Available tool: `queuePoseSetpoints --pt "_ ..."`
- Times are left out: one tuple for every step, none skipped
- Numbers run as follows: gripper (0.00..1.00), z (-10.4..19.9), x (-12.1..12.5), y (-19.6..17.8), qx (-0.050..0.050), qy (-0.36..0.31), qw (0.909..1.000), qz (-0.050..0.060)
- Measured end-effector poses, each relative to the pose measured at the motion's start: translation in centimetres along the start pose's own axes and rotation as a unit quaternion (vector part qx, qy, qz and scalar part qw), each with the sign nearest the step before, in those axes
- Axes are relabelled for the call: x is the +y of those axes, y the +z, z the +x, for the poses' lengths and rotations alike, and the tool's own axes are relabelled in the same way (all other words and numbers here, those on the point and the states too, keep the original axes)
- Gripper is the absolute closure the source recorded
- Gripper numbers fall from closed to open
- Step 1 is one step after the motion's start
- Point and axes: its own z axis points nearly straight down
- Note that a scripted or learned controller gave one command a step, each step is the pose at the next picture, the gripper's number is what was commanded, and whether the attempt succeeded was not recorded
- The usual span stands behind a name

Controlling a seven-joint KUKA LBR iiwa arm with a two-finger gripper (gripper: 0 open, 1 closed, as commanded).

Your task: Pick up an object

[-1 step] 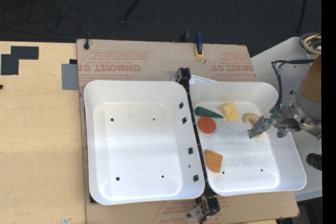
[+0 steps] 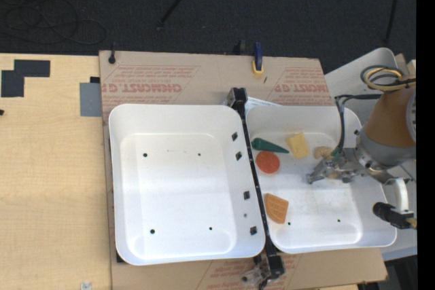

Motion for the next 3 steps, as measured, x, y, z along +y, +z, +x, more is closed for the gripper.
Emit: queuePoseSetpoints --pt "0.00 0.0 6.7 -2.0 -0.001 -0.001 1.0000 -0.006" --pt "0.00 5.6 9.1 -0.2 0.001 -0.002 1.0000 -0.003" --pt "0.00 8.4 8.9 -0.3 0.000 -0.001 1.0000 -0.002"
